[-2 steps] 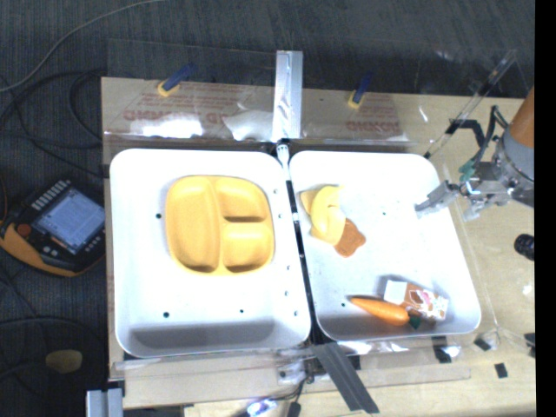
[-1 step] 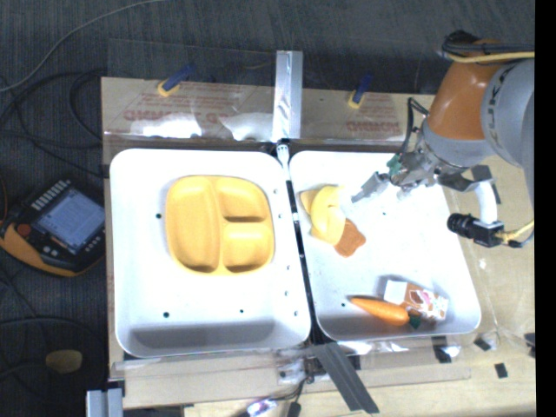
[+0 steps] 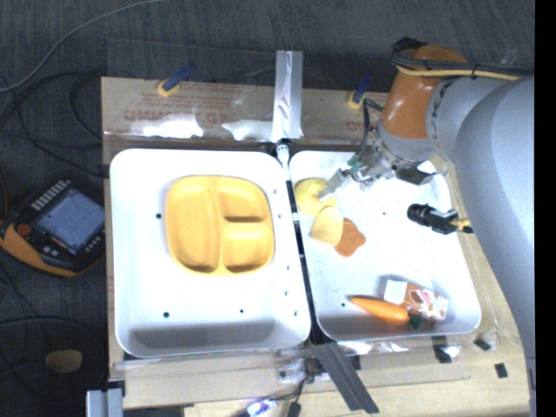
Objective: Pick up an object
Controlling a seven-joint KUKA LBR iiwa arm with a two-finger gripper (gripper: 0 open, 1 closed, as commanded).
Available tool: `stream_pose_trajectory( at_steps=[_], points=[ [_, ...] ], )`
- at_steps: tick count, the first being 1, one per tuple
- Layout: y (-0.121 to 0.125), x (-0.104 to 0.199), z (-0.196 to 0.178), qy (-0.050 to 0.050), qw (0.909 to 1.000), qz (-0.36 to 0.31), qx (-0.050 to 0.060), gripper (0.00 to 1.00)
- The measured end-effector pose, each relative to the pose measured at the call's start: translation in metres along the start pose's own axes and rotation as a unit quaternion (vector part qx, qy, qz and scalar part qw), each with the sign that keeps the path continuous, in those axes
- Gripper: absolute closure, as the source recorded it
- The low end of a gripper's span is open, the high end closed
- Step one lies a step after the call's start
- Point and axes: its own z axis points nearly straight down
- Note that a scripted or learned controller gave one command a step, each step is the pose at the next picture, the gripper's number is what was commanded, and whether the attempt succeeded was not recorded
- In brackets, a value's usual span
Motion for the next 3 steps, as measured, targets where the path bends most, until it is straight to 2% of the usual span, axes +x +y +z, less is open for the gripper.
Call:
stream_pose_trajectory(
  at_steps=[1, 2, 3],
  points=[
    [-0.07, 0.005, 0.001, 0.0, 1.0, -0.01, -0.002, 0.0],
    [-0.132, 0.015, -0.024, 0.003, 0.9982, -0.059, 0.001, 0.0],
    [-0.155, 0.034, -0.01, 0.003, 0.9957, -0.093, 0.001, 0.0]
  ],
)
